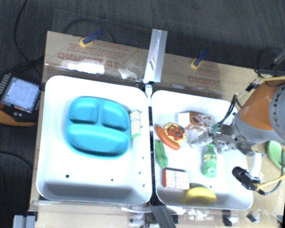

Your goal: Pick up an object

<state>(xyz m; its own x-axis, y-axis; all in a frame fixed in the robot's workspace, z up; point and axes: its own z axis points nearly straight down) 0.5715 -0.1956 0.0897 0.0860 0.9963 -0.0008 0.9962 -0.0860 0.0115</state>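
Right bin (237, 109), near edge: yellow banana (199, 195), red-white box (176, 179) seen. Mid-bin: green bottle (209, 161), green pepper (160, 153), pizza toy (174, 133), printed packet (199, 120). Arm (267, 114) bent in from right, orange band showing. Gripper (216, 135) positioned low above bottle's top; finger state cannot be told. Left bin (50, 140): blue divided plate (99, 126) noted.

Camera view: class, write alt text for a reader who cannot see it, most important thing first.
A grey and orange arm reaches from the right over the right bin, its hand above a green bottle among a banana, hot dog, pizza slice and small box. The left bin holds a blue tray.
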